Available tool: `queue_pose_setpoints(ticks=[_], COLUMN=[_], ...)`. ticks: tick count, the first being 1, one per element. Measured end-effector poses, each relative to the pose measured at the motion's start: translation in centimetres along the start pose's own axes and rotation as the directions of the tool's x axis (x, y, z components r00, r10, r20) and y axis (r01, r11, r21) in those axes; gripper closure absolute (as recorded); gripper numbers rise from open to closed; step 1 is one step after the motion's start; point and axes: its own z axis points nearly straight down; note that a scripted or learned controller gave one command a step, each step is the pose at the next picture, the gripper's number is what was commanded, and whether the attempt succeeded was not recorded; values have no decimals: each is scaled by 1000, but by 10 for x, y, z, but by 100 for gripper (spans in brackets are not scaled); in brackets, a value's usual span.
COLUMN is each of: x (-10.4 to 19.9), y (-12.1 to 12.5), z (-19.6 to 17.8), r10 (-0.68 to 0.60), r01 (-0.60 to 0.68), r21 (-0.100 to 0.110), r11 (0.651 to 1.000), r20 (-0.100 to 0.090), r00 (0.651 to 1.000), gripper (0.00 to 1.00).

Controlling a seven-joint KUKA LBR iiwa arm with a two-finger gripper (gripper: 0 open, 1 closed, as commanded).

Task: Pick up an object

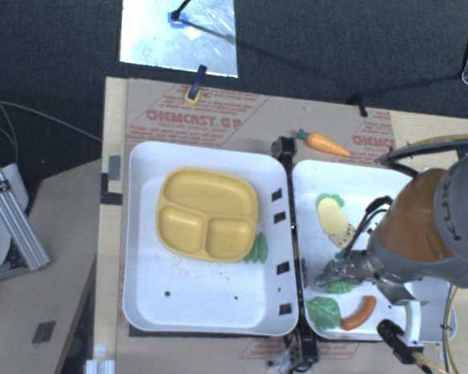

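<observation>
Nearest me, just below the end effector (pixel 334 272), lie a green leaf (pixel 323 311) and an orange sausage (pixel 359 312) in the right bin (pixel 364 175); I judge the pick not yet done, nothing lifted; the tip sits low over a darker green piece (pixel 341 286), a yellow corn (pixel 333 216) just above it; whether it grips or how wide it stands I cannot tell; a yellow tray (pixel 208 214) lies well to its left.

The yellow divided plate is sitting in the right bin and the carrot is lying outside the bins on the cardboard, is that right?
Not quite. The camera view shows the yellow divided plate in the left bin, not the right one. The rest holds: the carrot lies outside the bins on the cardboard.
</observation>
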Motion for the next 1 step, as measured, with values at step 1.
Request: queue_pose_setpoints(ticks=[1], x=[74], y=[40], z=[-95], r10=[-11], r01=[11], r21=[-10], r11=[1000], r20=[-3], r00=[1000], gripper=[100])
